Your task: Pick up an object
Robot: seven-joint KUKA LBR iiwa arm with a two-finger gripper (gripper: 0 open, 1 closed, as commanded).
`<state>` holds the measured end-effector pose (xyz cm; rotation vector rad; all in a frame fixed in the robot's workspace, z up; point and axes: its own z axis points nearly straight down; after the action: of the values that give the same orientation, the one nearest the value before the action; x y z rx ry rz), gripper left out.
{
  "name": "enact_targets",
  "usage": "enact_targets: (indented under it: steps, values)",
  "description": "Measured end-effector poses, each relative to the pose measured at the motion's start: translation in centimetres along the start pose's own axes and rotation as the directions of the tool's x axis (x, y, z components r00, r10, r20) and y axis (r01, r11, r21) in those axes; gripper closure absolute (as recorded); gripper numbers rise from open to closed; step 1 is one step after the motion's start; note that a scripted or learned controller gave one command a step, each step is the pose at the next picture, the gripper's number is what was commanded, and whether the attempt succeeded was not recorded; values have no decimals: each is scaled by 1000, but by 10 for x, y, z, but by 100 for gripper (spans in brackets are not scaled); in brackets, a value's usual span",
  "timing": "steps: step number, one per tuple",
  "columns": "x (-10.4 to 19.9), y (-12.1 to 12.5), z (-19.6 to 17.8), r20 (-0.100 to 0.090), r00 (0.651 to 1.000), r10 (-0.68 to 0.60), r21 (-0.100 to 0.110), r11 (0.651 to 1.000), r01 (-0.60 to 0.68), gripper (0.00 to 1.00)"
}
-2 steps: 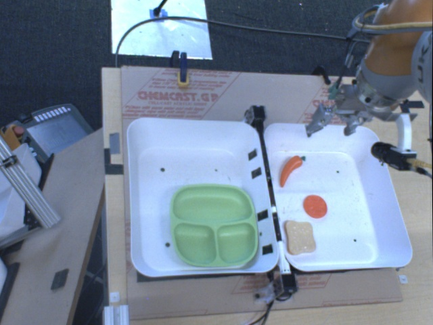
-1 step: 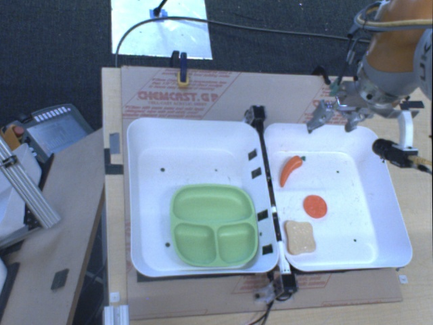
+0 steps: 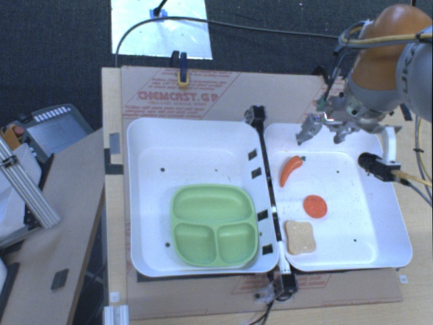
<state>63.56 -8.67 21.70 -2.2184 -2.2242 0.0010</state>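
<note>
Over the right bin's (image 3: 389,208) far edge hangs the gripper (image 3: 323,133), fingers spread and holding nothing. Below it lie a carrot (image 3: 291,169), a tomato slice (image 3: 314,206) and bread (image 3: 300,237).

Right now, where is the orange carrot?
The carrot lies in the right bin, near its left wall, above the red slice.

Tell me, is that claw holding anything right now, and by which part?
Nothing is held. The gripper hangs open above the right bin's far edge, while the carrot, tomato slice and bread lie below it.
</note>
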Motion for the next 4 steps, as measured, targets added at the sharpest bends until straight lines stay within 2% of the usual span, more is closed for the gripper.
enact_targets:
  steps: [2, 3, 4]
  values:
    - [-16, -2, 118, 0, 1000, 2, 2, 1000, -2, 0]
    - [-15, 0, 103, 0, 1000, 0, -6, 1000, 0, 100]
    - [-16, 6, 58, 0, 1000, -1, -7, 1000, 1, 100]
